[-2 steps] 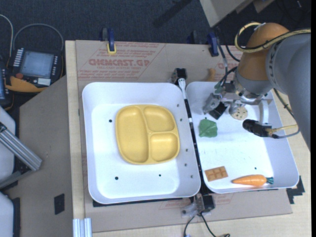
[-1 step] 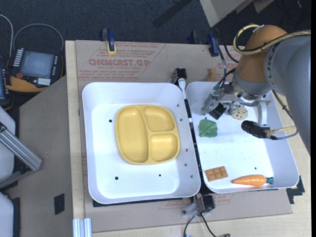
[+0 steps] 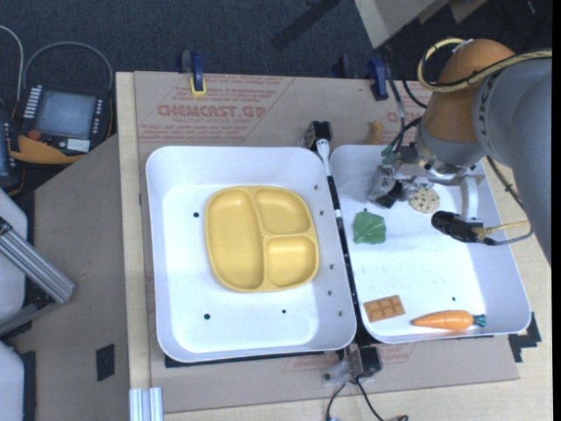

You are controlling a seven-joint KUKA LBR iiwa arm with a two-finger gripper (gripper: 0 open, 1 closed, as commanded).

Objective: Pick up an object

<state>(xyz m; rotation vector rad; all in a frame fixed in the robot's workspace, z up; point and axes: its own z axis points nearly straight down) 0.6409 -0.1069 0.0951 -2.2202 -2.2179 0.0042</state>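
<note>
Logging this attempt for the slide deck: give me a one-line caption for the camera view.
Arm's gripper low in the right bin near a leaf, cookie, cracker and carrot; yellow tray in left bin.

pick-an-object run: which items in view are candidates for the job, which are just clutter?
Job items, all in the right bin:
- green leafy piece
- round cookie
- waffle-like brown cracker
- carrot
- hand, low at the bin's far end

Lying about:
- yellow divided plate in the left bin
- pendant with screen, off the bench
- blue clamps on the board
</note>
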